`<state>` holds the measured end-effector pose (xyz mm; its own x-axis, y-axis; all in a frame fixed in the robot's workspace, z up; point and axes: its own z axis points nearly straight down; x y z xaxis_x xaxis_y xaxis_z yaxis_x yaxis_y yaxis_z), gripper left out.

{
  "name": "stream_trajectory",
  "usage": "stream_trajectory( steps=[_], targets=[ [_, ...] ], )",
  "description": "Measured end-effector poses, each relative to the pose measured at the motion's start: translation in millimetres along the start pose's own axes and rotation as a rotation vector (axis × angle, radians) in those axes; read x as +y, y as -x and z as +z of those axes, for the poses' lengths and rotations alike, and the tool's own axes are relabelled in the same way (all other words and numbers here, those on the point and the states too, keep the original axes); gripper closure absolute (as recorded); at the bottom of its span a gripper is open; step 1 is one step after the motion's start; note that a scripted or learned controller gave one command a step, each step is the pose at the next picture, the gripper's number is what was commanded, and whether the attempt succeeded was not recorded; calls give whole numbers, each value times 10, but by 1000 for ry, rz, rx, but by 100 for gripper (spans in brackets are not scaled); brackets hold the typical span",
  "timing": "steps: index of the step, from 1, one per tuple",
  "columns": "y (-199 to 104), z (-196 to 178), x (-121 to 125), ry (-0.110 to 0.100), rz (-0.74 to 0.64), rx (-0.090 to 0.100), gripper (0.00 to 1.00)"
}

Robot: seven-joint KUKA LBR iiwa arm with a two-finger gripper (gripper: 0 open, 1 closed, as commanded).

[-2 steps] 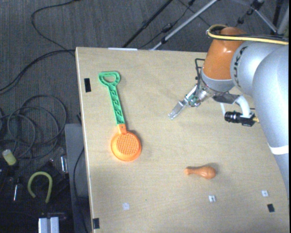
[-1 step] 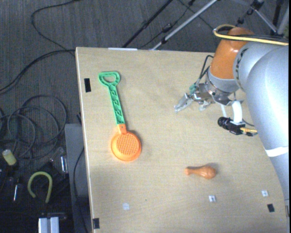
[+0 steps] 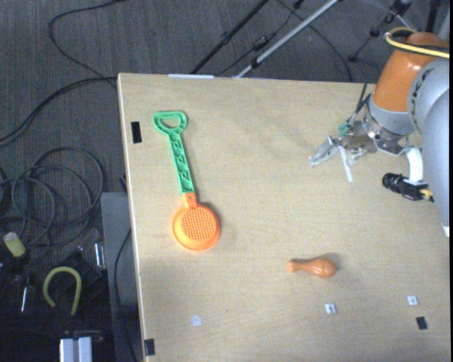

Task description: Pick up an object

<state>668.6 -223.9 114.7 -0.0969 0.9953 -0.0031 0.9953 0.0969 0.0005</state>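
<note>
A toy strainer lies flat on the tan board at the left, its green handle (image 3: 179, 151) pointing away and its round orange mesh head (image 3: 196, 227) nearer the front. A small orange gourd-shaped piece (image 3: 314, 267) lies on its side toward the front right. My gripper (image 3: 333, 164) hangs at the right of the board, well right of the strainer and above the gourd piece in the image. Its two thin metal fingers (image 3: 319, 155) are spread open with nothing between them. The grey arm with its orange band (image 3: 402, 81) comes in from the right edge.
The tan board (image 3: 272, 202) carries small black and white markers near its front edge and a black mark at its left edge (image 3: 136, 131). Cables, a tripod's legs and loose gear lie on the dark floor to the left and behind.
</note>
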Motion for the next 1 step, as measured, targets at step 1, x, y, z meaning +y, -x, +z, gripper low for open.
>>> stream_trajectory(
  steps=[1],
  targets=[
    [-521,300,53,2,-539,3,0]
  ],
)
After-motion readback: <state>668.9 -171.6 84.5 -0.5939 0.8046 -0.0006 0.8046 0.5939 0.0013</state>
